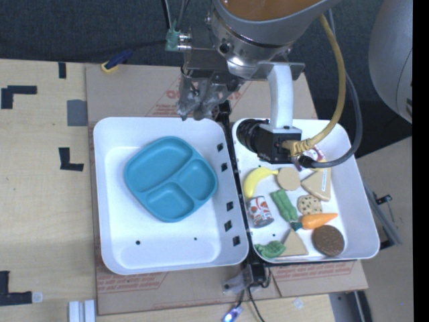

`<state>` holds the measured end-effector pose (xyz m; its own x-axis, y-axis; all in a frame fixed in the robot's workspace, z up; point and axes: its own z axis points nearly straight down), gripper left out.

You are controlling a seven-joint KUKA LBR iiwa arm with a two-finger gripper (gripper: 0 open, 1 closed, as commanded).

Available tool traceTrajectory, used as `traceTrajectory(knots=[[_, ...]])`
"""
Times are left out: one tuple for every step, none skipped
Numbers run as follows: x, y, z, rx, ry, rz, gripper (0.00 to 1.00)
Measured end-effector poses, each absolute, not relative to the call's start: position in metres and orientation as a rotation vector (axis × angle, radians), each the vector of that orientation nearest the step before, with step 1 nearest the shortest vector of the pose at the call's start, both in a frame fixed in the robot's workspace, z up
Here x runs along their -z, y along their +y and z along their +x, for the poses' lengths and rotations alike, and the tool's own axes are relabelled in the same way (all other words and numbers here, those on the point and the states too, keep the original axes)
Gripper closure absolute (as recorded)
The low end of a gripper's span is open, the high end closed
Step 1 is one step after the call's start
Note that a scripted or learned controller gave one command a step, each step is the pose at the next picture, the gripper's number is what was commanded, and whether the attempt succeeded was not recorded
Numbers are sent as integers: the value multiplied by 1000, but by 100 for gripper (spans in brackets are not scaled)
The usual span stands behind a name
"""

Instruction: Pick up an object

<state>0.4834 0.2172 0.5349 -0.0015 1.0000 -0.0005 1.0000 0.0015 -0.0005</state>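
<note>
The gripper (201, 102) hangs over the far rim of the left bin (110, 139), beyond the blue tray (171, 178); its grip state cannot be told. Toy foods, including a banana (257, 178), fill the right bin (358, 200).

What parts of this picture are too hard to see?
- The tool in the camera view is blurred, so how its tips stand cannot be told.
- The top of the right bin is partly covered by a black part and its cable.
- The printing on the small packet is too small to read.
- The arm is cut off by the top edge.
</note>
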Motion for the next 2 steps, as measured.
traceTrajectory(knots=[[-545, 219, 483, -1, -2227, -2215, 100], [-412, 202, 482, -27, -2217, -2216, 100]])
